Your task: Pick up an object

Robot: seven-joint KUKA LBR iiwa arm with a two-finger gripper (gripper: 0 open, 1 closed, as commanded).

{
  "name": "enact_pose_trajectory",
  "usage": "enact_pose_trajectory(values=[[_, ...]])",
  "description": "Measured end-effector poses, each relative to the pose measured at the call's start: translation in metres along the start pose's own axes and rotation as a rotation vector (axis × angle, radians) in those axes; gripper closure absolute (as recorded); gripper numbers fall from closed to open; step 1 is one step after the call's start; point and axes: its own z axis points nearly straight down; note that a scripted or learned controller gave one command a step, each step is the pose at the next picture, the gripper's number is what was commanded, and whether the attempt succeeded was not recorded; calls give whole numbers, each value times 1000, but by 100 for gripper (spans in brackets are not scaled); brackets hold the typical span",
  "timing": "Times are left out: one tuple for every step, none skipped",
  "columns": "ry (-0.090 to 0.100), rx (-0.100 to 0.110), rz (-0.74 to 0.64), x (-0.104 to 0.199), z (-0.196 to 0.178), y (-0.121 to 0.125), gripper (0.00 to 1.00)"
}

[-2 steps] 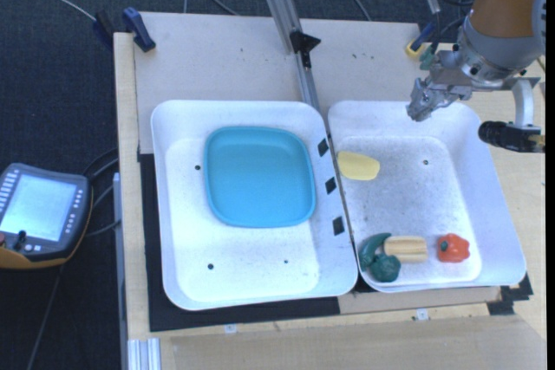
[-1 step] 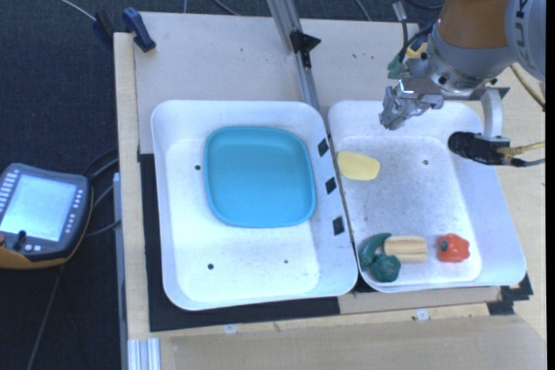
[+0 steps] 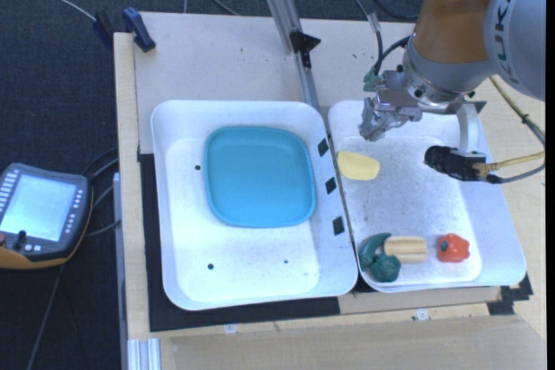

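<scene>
My gripper (image 3: 371, 130) hangs over the far left part of the right bin (image 3: 486, 212), just above and right of a pale yellow piece (image 3: 357, 165) lying near the bin's left wall. Nothing shows between its fingers. Along the right bin's near edge lie a dark green vegetable (image 3: 379, 257), a tan roll-shaped piece (image 3: 406, 249) and a red tomato-like piece (image 3: 452, 248). A turquoise square plate (image 3: 259, 176) rests in the left bin (image 3: 178, 212).
A slanted metal pole (image 3: 282, 4) stands behind the bins and ends near the divider between them. A blue clamp (image 3: 139, 28) sits at the bench's far left corner. A teach pendant (image 3: 39, 212) lies off the bench to the left.
</scene>
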Motion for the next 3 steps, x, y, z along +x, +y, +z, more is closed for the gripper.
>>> enact_pose_trajectory(values=[[0, 1, -1, 53, -3, -18, 100], [0, 2, 0, 96, 19, -31, 100], [0, 0, 2, 115, 10, -35, 100]])
